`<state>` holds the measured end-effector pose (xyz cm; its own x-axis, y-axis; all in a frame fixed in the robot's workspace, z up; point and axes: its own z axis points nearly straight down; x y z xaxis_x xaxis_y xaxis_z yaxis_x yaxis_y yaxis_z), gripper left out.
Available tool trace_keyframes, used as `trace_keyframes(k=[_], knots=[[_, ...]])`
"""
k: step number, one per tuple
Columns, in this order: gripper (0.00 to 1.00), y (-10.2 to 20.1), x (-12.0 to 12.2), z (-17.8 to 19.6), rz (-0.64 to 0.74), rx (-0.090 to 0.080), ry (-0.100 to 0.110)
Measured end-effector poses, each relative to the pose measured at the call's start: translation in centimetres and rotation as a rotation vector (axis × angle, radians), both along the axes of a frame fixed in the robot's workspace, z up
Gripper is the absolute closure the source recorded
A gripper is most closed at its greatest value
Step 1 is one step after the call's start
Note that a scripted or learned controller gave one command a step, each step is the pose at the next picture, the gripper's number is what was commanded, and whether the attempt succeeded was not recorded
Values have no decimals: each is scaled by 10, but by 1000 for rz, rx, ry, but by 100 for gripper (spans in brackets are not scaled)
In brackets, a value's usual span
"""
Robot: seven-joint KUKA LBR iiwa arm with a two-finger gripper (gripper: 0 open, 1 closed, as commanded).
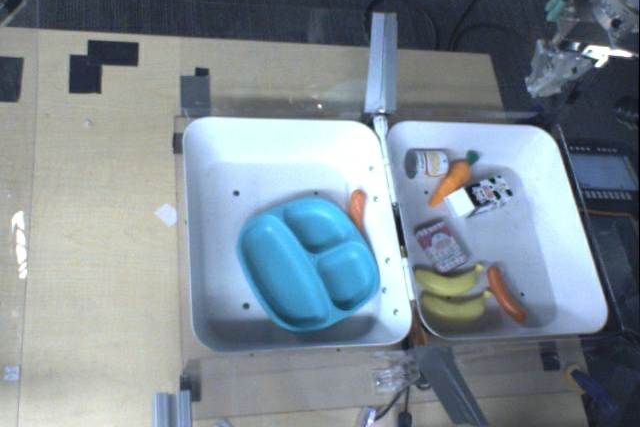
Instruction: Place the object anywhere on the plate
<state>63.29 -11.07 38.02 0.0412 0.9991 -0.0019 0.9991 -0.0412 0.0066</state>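
A blue divided plate lies in the left bin, toward its front right. A small orange item rests on the bin floor just off the plate's far right rim, touching or nearly touching it. The gripper hangs beyond the far right corner of the right bin, outside both bins and well away from the plate. It is small and washed out in this view.
The right bin holds a small jar, a carrot, a black-and-white box, a maroon packet, two bananas and a red sausage. A metal post stands behind the divider.
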Motion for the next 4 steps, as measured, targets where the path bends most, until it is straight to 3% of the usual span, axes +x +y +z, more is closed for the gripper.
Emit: trace_keyframes(k=[1,2,3,4], knots=[[100,23,37,-56,521,-2,0],[100,28,37,-110,632,-3,0],[100,29,39,-97,634,-5,-9],[100,66,37,-143,617,-2,0]])
